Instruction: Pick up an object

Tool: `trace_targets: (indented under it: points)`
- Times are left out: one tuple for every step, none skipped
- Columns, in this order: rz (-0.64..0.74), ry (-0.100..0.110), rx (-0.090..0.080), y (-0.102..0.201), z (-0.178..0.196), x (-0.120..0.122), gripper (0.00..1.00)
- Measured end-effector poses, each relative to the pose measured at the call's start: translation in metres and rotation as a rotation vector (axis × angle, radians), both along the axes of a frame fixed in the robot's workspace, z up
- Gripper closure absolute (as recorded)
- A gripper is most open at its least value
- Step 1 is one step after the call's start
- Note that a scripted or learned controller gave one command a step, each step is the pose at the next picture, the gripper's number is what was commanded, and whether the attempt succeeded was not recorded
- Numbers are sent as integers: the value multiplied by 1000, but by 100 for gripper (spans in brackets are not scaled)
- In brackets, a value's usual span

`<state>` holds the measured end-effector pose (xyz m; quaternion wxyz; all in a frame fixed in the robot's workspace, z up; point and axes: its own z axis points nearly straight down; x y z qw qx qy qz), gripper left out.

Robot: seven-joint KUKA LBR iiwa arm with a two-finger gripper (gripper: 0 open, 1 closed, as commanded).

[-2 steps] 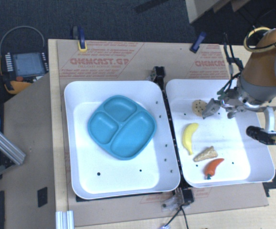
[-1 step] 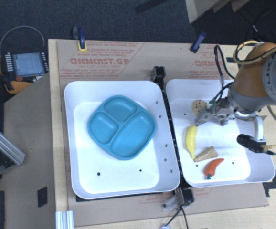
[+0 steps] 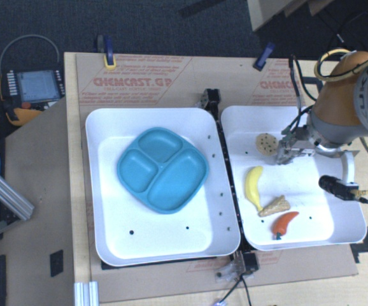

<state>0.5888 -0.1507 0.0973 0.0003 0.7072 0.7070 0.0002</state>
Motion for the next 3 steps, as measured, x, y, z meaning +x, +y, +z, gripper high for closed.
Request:
trace_targets:
  points:
    - [-1,-5,-2,-8,59,-3,100]
    - [-1,-4,-2,-15,108,-9,100]
    - [1,-3,-2,-15,129,-8,100]
